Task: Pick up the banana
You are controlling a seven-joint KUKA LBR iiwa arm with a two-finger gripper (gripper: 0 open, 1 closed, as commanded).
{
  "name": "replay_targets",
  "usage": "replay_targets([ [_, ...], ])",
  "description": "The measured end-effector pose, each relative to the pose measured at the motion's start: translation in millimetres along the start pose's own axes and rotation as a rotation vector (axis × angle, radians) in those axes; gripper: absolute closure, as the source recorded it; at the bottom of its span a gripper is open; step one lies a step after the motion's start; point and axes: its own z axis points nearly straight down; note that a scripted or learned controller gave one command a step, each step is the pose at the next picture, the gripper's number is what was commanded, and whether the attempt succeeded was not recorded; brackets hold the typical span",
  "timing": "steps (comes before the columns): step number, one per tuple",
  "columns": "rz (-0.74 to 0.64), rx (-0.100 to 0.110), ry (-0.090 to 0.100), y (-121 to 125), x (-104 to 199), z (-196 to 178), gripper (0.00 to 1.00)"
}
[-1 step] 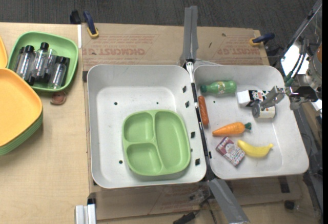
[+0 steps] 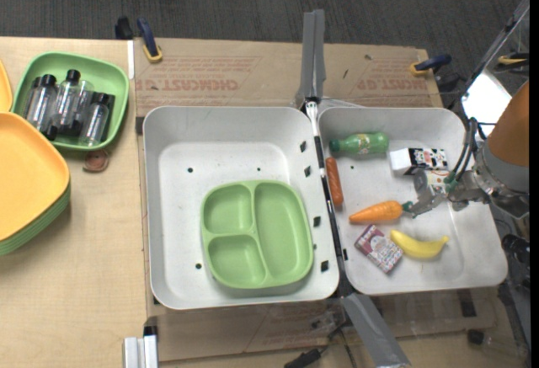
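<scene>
The yellow banana [image 2: 419, 245] lies flat near the front of the right bin [image 2: 476, 269], its length running left to right. My gripper [image 2: 423, 193] hovers just behind it, beside the green-topped end of a carrot [image 2: 377, 211]. Its fingers stand open with nothing between them. The grey arm enters from the right edge, over the bin's right wall.
The right bin also holds a green bottle [image 2: 360, 143], a white box [image 2: 418, 159], a sausage [image 2: 334, 182] along the left wall and a pink packet [image 2: 378, 248] just left of the banana. A green divided tray [image 2: 255, 233] sits in the left bin [image 2: 168, 189].
</scene>
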Motion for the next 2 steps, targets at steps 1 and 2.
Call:
replay_targets([
  [1,0.003,0.001,0.0,-0.2,-0.6,-8.5,1.0],
  [2,-0.125,-0.004,-0.002,55.2,-18.2,-43.9,1.0],
])
